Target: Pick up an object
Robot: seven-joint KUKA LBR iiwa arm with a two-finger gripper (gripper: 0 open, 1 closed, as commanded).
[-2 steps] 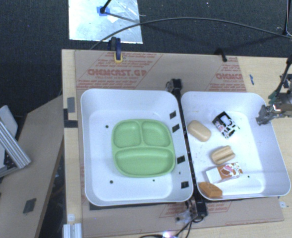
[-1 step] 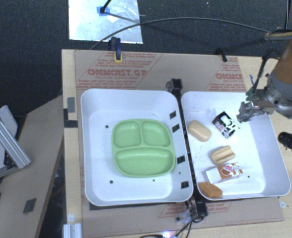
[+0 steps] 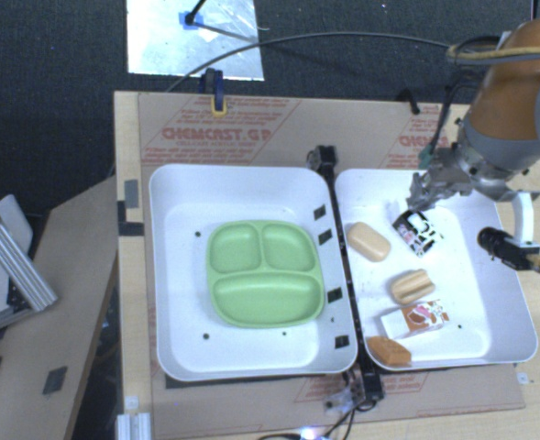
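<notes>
The right bin holds several small items. A tan oval piece lies near its left wall. A black-and-white patterned packet lies toward the middle. Below it rest a bread-like roll, a white carton with a red picture and an orange-brown chunk at the front edge. My gripper hangs from the arm at the upper right, just above the patterned packet; whether it touches the packet is unclear.
The left bin holds a green divided plate. A black clamp bar runs between the bins. A black cylindrical part of the arm sticks out over the right bin's right side. Cables arc behind the bins.
</notes>
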